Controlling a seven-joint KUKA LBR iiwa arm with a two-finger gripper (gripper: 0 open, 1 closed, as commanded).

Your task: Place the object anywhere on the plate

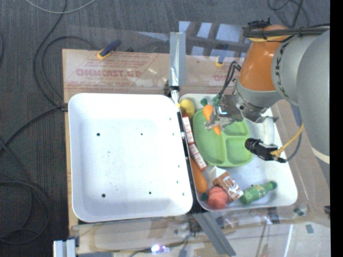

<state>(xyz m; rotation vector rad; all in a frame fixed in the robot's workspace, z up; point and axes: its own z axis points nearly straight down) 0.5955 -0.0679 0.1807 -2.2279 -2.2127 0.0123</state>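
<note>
Arm: the grey arm with the orange band reaches in from the right and bends down over the right bin, so that its wrist hangs above the far part of the plate.

Gripper: the two-finger gripper is low over the far left corner of the green plastic plate with compartments. I judge it is there because this corner is the nearest free part of the plate.

Fingers: they look narrow, with a small orange carrot-shaped toy between them; so the toy seems held, but the metal parts hide the contact a little.

Task's thing: the carrot toy is at the plate's far left edge, partly above the rim, and I cannot tell if it touches the plate.

Plate: it lies flat in the shallow white right bin, towards the far side, with bare compartments.

Other things: a yellow round fruit is just beside the plate's corner; a long red-and-white packet and a second orange carrot lie along the bin's left wall; a pink peach, a brown carton and a green bottle are at the near end.

Left bin: the large shallow white left bin is beside it, their walls touching.

Stage: in my judgement the release is what is left to do.
</note>
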